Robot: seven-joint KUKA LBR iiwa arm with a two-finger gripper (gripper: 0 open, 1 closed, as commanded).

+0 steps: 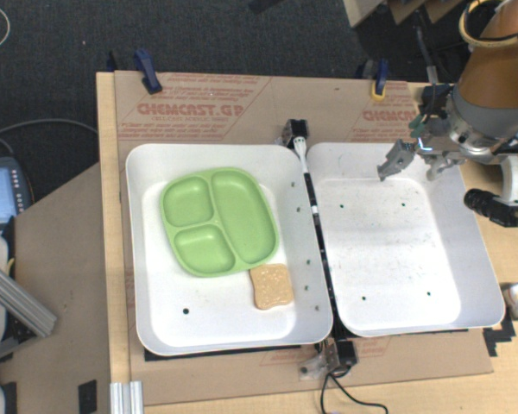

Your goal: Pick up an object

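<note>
A toast slice (272, 286) is lying beside the green plate (217, 221); the jaws (414, 164) are hanging wide, holding nothing, so picking is not yet begun.

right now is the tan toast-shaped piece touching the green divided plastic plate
Cannot tell. In the camera view the tan toast piece sits right at the green divided plate's lower right rim, with no plain gap or contact.

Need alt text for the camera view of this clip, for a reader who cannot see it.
A grey arm's end effector hangs over the far edge of the right white bin, holding nothing. The left white bin holds a green divided plate and, just in front of it, a tan slice of bread.
</note>
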